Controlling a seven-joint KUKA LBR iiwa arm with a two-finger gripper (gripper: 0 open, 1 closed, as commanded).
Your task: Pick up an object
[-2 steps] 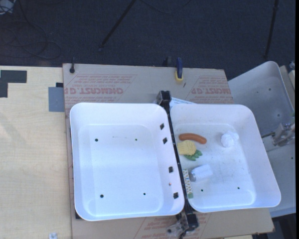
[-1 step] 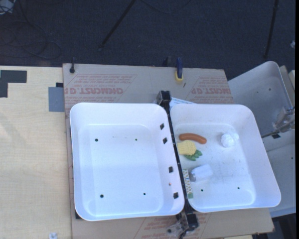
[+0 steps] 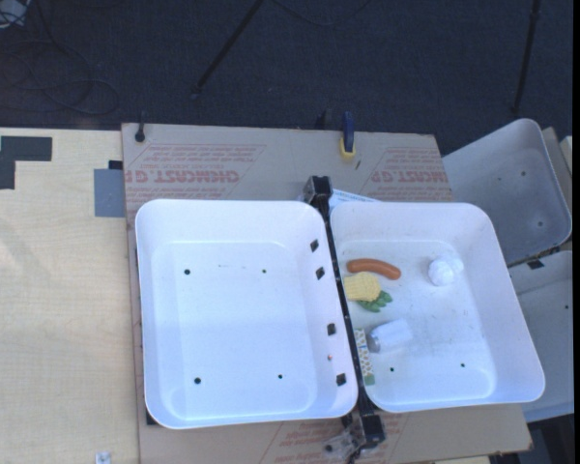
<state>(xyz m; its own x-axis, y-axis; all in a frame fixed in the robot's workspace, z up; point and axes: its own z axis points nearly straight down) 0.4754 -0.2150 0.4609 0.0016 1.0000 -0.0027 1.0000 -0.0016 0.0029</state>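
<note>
Right bin [image 3: 503, 375]: sausage [image 3: 373, 269], corn [image 3: 362, 287].

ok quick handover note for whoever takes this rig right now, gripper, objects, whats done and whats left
Gripper: nothing to report on it from the camera view.
Objects: all four lie in the right bin: a hot dog, a yellow corn piece with green leaves just below it, a white ball towards the far right corner, and a pale cup-like piece lying near the divider.
Left bin: bare white floor with small dark holes.
Done: no pick evident; every object rests on the bin floor.
Left: choose one object, grasp it and lift it.
</note>
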